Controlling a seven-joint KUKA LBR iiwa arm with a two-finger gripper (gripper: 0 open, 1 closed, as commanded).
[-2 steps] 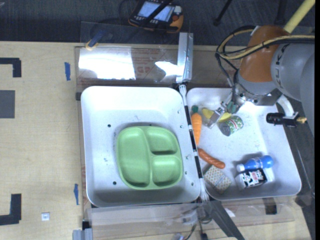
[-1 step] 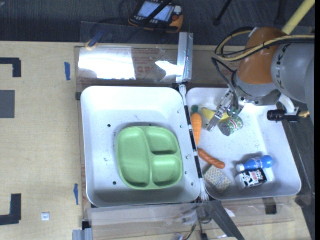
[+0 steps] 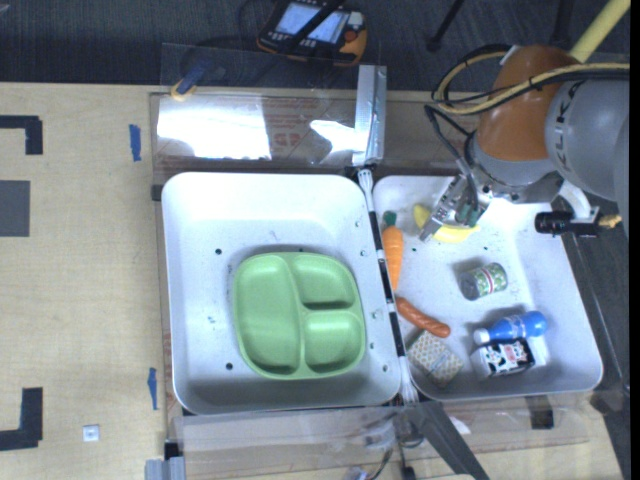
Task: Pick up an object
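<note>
pick not landed yet, gripper parked over the yellow thing

so here's where you're at. the gripper (image 3: 452,213) is down in the right bin (image 3: 580,313), near its back left corner, sitting right over a small yellow object (image 3: 452,234) with a bit of green (image 3: 419,217) just beside it. can't make out what the yellow piece actually is, it's mostly covered by the tool.

progress-wise i'd call it the approach or the very start of the grab. nothing looks lifted. the yellow object seems to be lying on the bin floor, so the actual pick and the raise are both left to do.

the fingers: honestly you cannot tell from this angle whether they're spread or closed. the tool is seen from above at a slant and the tips blur into the yellow piece. it looks like they're touching or nearly touching it, but i wouldn't call it a hold.

other candidates in the same bin if this one flops: an orange carrot (image 3: 393,253) along the left wall, a red-orange sausage-shaped thing (image 3: 424,317), a small can (image 3: 483,280) on its side, a blue-capped bottle (image 3: 510,330) next to a black and white carton (image 3: 505,357), and a checkered piece (image 3: 436,356) at the front.

the left bin (image 3: 200,208) just has a green divided plate (image 3: 298,314), well apart from the arm.
</note>
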